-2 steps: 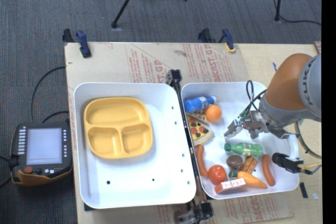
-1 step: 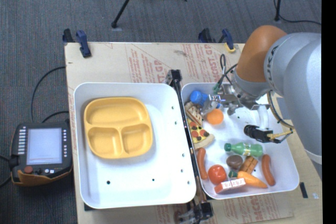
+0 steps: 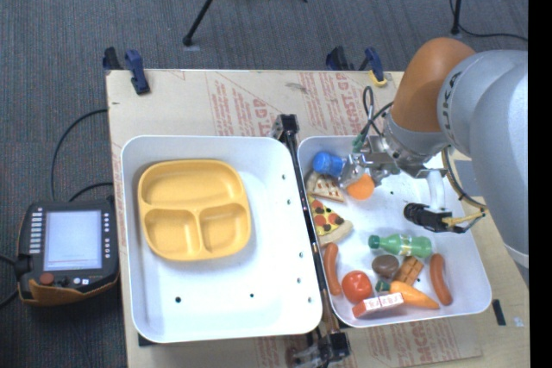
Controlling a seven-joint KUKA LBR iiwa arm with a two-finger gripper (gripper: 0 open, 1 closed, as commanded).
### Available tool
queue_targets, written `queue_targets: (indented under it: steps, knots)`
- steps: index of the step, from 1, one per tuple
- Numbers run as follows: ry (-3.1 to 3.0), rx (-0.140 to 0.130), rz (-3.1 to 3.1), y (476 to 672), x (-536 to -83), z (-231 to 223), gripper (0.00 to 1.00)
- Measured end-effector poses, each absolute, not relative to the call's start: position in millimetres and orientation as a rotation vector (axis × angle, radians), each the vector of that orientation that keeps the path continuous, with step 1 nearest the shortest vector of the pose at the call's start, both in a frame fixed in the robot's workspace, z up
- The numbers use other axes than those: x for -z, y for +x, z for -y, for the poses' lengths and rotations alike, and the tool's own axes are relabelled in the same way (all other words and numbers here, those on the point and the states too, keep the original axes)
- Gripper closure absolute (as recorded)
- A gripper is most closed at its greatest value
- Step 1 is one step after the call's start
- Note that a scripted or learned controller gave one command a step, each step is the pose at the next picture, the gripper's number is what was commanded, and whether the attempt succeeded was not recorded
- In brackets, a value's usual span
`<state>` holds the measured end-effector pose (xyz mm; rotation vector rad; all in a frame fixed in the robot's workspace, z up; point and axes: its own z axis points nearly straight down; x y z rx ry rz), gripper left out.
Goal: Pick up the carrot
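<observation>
The carrot (image 3: pixel 417 297) is an orange tapered piece lying flat near the front edge of the right bin (image 3: pixel 470 247), between a red-and-white strip (image 3: pixel 379 304) and a red sausage (image 3: pixel 441 278). My gripper (image 3: pixel 359 171) hangs over the far left part of that bin, well away from the carrot. A round orange fruit (image 3: pixel 361 187) sits right at the gripper's tip; whether it is gripped cannot be told.
The right bin also holds a blue toy (image 3: pixel 326 162), two pizza slices (image 3: pixel 330 222), a green bottle (image 3: pixel 401 245), a tomato (image 3: pixel 356 285), a second sausage (image 3: pixel 331 267) and a hot dog (image 3: pixel 408 270). In the left bin (image 3: pixel 216 306) lies a yellow divided plate (image 3: pixel 195 208).
</observation>
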<state>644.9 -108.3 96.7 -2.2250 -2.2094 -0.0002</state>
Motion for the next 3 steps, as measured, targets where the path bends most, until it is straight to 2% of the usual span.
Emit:
queue_targets:
  steps: [1,2,3]
  knots:
    - [-2.275,0.016,2.171,647.2,-193.4,9.9,1.00]
    - [-2.344,-0.004,2.079,597.0,-186.2,-81.9,1.00]
    - [-2.376,-0.010,2.043,563.7,-178.0,-135.5,1.00]
